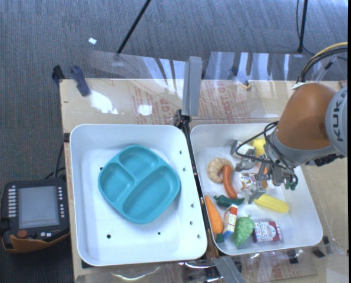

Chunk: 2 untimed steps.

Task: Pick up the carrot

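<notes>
While the carrot (214, 214) lies along the right bin (313, 216) near its left wall, green top beside a small bottle (229, 219), the gripper (259, 184) hangs well apart from it, above the sausage (229, 183) and corn cob (272, 203). Fingers look apart, nothing between them. Left bin (84, 158) holds a blue divided plate (139, 183).

Grey carpet floor (34, 28), tripod legs (137, 19) (bkgd), glare spots.
</notes>
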Each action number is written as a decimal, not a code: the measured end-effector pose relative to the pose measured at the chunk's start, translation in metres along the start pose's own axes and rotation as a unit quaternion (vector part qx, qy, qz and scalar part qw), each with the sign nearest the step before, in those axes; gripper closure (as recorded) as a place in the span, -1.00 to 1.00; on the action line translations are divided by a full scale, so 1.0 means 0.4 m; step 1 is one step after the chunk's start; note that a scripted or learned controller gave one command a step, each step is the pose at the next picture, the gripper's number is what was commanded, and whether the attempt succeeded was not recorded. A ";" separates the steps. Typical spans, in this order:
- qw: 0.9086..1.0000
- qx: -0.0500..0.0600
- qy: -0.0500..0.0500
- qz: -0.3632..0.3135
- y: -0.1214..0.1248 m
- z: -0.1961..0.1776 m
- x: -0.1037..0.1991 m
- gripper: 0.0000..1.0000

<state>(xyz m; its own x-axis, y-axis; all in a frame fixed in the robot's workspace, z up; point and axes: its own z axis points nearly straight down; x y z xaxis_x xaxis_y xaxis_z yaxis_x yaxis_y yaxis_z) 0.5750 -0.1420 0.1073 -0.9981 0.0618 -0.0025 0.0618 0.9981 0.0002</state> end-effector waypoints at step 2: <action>0.991 0.000 0.003 0.134 0.415 -0.198 0.275 -1.00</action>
<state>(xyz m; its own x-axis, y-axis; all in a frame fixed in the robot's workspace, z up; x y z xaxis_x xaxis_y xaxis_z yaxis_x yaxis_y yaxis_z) 0.4752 0.0305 0.1863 -0.9456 0.3252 0.0038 0.3252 0.9456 -0.0002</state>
